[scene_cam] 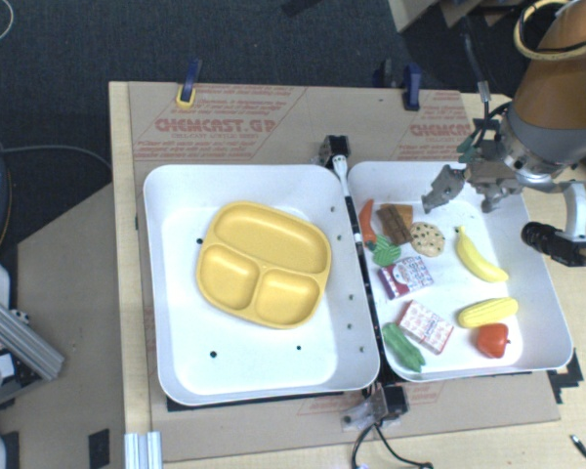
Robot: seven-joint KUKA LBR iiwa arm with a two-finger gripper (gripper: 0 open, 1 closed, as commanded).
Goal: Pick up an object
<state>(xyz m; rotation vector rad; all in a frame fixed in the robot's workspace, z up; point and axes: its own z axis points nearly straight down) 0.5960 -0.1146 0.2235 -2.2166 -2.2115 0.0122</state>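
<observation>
With fingers spread and holding nothing, the gripper (467,191) hangs over bare floor by the right bin's (557,306) far rim, just beyond the banana (481,257) and cookie (428,238).

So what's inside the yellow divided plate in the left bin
Nothing shows in the yellow divided plate: its three compartments look bare. It rests on the left bin, so the bin floor under it is covered and cannot be seen.

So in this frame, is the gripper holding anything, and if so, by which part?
Nothing is held. The gripper hangs open above the back of the right bin, nothing between its fingers; the banana and cookie lie below it.
</observation>
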